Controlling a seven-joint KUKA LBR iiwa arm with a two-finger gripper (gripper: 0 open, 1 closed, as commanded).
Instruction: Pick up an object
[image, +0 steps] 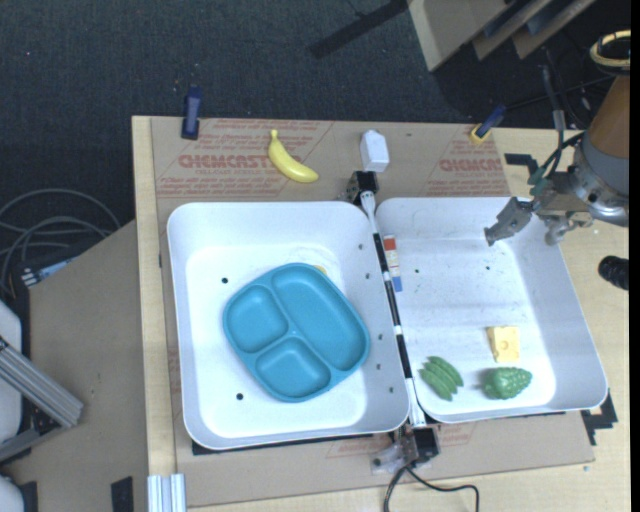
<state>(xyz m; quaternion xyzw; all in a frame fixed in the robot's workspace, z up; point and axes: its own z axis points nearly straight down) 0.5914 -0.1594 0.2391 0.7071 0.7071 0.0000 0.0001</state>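
Objects for picking lie at the near end of the right bin (560, 290): a yellow block (505, 343), a green leafy piece (441, 376) and a green lump (507, 382) just beside it. None has been lifted. The gripper (528, 222) hovers over the bin's far end, well apart from them, fingers spread and holding nothing. Reaching, closing and lifting all remain.

I get even, bright overhead light; both white bins (290, 225) wash out slightly, shadows are faint, and the claw (525, 222) looks soft with slight blur.
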